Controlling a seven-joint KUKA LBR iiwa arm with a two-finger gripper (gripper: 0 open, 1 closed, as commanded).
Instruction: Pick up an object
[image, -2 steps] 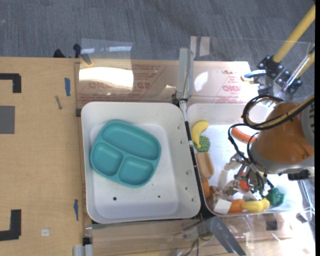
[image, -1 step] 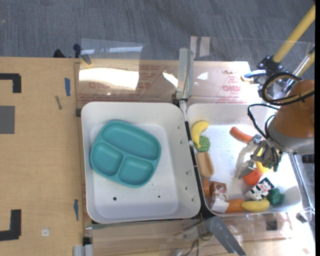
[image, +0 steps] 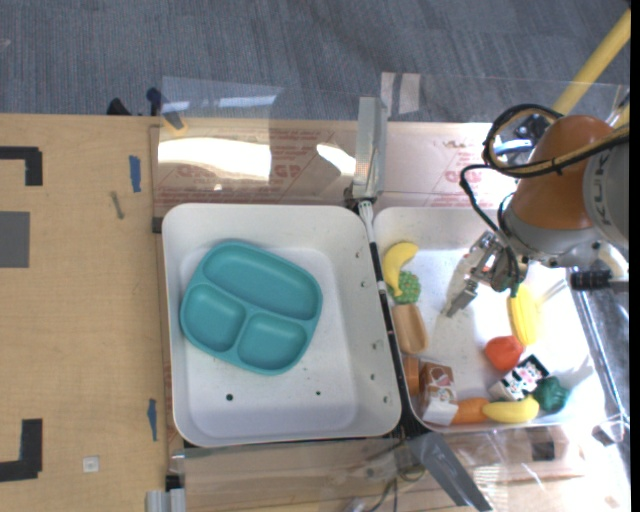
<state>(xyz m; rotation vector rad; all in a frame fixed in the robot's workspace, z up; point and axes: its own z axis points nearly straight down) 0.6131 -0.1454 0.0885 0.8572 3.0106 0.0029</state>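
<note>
arm: reaching from right | gripper (image: 478, 283): angled down-left, fingers apart, empty

Divided plate (image: 251, 307) in left bin (image: 200, 232); toy foods (image: 521, 315) in right bin (image: 438, 262).

A single fixed camera looked down on the bench from above at a slant, far enough back to take in both white bins: the left bin (image: 190, 330) lay near the frame's centre, the right bin (image: 440, 270) nearer the right edge. The arm (image: 560, 190) entered from the right, and grey floor ran along the top
</note>
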